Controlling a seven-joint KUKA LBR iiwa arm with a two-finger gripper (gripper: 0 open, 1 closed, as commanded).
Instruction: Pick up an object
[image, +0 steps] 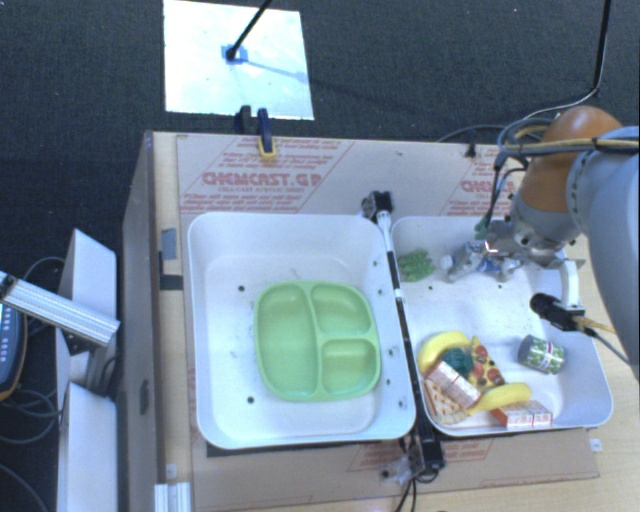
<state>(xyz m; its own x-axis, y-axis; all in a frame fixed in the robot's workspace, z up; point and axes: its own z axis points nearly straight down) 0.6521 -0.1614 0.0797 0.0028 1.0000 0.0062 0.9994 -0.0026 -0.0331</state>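
Note:
My gripper (478, 264) hangs low over the far part of the right bin (598, 400), reaching in from the right. A small green leafy toy (415, 265) lies just to its left, apart from it. Toward the bin's near side sits a cluster: a yellow banana (441, 346), a dark green piece (459, 360), a pizza slice (486, 367), a red-and-white box (451, 384), a second banana (505, 396) and a small carton (522, 416). A green-labelled can (541, 354) lies on its side at the right.
The left bin (225, 400) holds a light green divided plate (317, 339). A black bar (397, 300) runs between the two bins. A black cable end (556, 311) of the arm hangs over the right bin's right side.

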